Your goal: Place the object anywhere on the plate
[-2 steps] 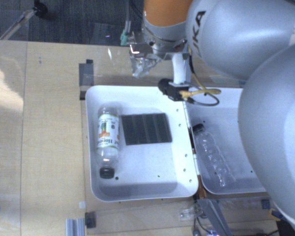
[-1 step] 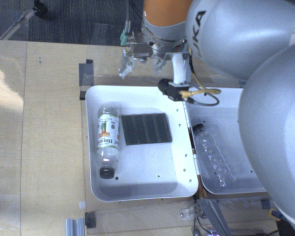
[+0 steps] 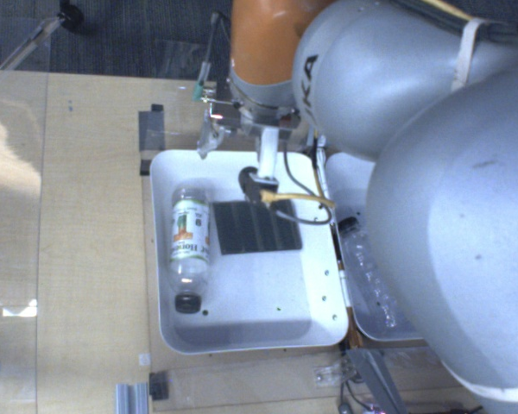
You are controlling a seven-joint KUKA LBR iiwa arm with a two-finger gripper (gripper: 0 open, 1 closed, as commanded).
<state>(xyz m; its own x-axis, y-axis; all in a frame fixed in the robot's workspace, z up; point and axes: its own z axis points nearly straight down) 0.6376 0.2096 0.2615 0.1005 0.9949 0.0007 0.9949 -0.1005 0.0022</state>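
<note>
The claw (image 3: 212, 136) is hanging at the far edge of the left-hand bin (image 3: 242, 335), right under the orange band (image 3: 268, 33) of the arm (image 3: 432, 188). From this slant I am not able to tell how far open it is, and I am seeing nothing held in it. Just in front of it, down on the bin floor, the plate (image 3: 255, 225) is lying flat, a dark ribbed rectangle sitting in the far half of the bin. Right along the plate's left edge the bottle (image 3: 190, 235) is lying on its side, so close that I cannot say whether the two are touching. Its green and orange label is facing up, its black cap (image 3: 187, 302) is pointing toward the near end of the bin, and its base is pointing back toward the claw. So the bottle is resting on the bin floor, off the plate and apart from the claw. Moving out to the right, the big grey arm is covering most of the right-hand bin (image 3: 352, 184). A clear bottle (image 3: 369, 274) is lying inside it along the wall next to the left-hand bin, its dark cap at the far end. Both bins are sitting on the pale wooden bench (image 3: 69, 231).
</note>
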